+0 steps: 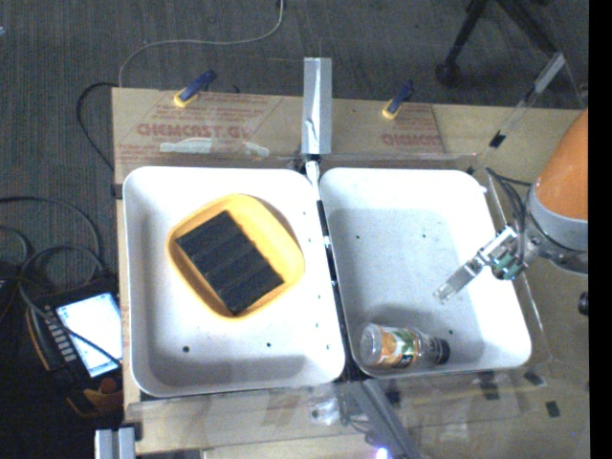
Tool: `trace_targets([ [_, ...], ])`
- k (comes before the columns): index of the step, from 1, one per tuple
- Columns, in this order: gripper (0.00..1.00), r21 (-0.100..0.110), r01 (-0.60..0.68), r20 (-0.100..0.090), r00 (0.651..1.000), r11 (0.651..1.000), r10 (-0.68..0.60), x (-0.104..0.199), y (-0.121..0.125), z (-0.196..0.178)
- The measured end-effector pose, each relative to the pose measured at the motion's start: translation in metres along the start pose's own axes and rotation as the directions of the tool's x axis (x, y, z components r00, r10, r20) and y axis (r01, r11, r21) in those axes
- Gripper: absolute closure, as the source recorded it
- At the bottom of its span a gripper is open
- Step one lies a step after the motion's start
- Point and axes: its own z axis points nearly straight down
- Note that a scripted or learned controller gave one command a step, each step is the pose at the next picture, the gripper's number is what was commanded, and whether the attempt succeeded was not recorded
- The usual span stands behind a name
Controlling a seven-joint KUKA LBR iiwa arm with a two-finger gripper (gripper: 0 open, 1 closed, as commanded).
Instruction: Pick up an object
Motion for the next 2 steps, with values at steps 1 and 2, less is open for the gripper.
trace_targets([
  [1, 0.00, -0.012, 0.069, 0.017, 0.997, 0.998, -0.069, 0.024, 0.024, 0.145],
  [2, 0.00, 0.002, -0.339, 0.002, 0.941, 0.941, 0.339, -0.053, 0.047, 0.141],
])
